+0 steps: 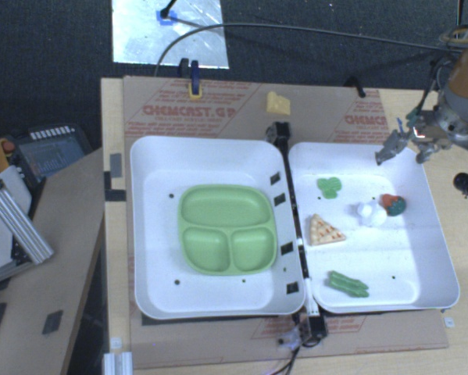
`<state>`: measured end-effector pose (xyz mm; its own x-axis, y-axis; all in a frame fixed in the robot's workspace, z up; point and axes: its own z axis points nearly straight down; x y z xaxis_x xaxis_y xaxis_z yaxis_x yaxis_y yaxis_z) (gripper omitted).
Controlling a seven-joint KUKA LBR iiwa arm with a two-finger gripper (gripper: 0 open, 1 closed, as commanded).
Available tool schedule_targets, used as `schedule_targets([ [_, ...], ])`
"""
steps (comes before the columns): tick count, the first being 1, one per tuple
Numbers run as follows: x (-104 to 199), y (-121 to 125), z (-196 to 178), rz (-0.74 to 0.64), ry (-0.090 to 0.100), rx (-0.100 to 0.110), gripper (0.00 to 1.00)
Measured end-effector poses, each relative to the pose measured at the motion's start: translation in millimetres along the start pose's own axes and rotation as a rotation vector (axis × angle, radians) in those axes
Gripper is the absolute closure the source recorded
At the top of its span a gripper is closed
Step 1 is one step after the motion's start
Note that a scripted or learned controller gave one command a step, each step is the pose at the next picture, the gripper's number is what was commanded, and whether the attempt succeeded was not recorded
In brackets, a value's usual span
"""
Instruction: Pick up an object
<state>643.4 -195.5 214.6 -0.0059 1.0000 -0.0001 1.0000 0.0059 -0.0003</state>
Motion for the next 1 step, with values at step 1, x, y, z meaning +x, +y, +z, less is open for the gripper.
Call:
schedule_targets([
  [1, -5.6, 1.2, 60.5, 0.004, 0.000, 0.001, 0.00],
])
